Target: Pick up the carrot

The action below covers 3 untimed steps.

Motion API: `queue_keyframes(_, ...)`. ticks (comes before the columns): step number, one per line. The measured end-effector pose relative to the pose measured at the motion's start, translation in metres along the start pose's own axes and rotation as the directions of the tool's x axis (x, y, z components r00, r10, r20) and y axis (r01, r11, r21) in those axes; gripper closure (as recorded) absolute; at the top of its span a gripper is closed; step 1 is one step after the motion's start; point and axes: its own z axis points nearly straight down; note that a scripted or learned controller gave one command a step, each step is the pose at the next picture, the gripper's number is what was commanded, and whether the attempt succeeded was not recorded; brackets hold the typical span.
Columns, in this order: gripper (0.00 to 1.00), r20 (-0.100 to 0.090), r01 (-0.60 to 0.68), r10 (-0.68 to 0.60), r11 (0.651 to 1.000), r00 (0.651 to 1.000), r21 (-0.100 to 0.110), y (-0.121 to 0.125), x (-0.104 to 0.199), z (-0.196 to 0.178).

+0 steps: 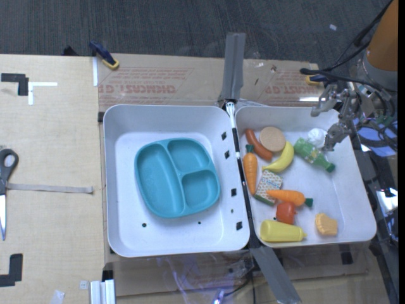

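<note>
Two carrots lie in the right bin [354,189]. One carrot [251,171] lies lengthwise along the bin's left wall, green top toward the back. The other carrot [288,196] lies crosswise near the middle, its green end pointing right. My gripper [331,130] hangs over the bin's back right part, beside a green bottle [314,154] and well to the right of both carrots. Nothing shows in its grasp.
Around the carrots lie a red sausage [259,144], a tan round cookie [273,138], a banana [283,159], a cracker [269,182], a tomato [285,213], a yellow bottle [281,232] and an orange wedge [326,224]. The left bin [117,170] holds a blue divided plate [177,177].
</note>
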Motion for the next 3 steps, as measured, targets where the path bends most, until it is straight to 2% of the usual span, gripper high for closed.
queue_keyframes(1, 0.0, -0.001, -0.011, 0.011, 1.0, 1.0, 0.0, 0.026, 0.057, 0.1)
queue_keyframes(2, 0.0, 0.001, -0.049, 0.049, 0.999, 0.999, 0.0, 0.041, 0.093, 0.148)
queue_keyframes(3, 0.0, 0.003, -0.285, 0.285, 0.958, 0.958, 0.006, 0.069, 0.1, 0.148)
